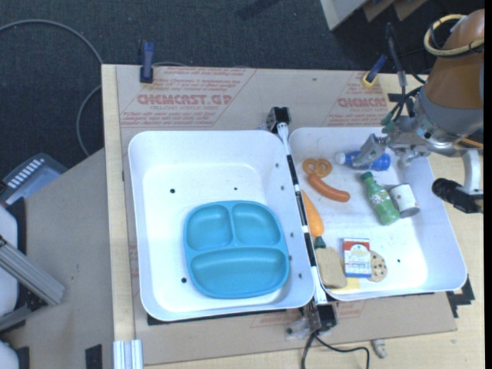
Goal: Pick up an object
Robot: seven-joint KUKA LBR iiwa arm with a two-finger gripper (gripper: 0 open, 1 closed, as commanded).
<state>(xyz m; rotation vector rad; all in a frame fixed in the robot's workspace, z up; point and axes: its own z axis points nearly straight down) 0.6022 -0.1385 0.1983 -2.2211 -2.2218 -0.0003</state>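
Toy bottle (367,159), blue and white, lies near the far edge of the right bin (438,260), just under the pincer (382,146); whether it is gripped I cannot tell. Both white bins sit on a cardboard-covered worktop (192,98) above dark carpet. Close by lie a pretzel (316,167), sausage (330,190), green bottle (379,198) and white can (403,199). The left bin (154,167) holds a blue divided plate (235,247).

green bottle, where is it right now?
In the right bin, upper middle: the green bottle lies between the hot dog and the small white can.
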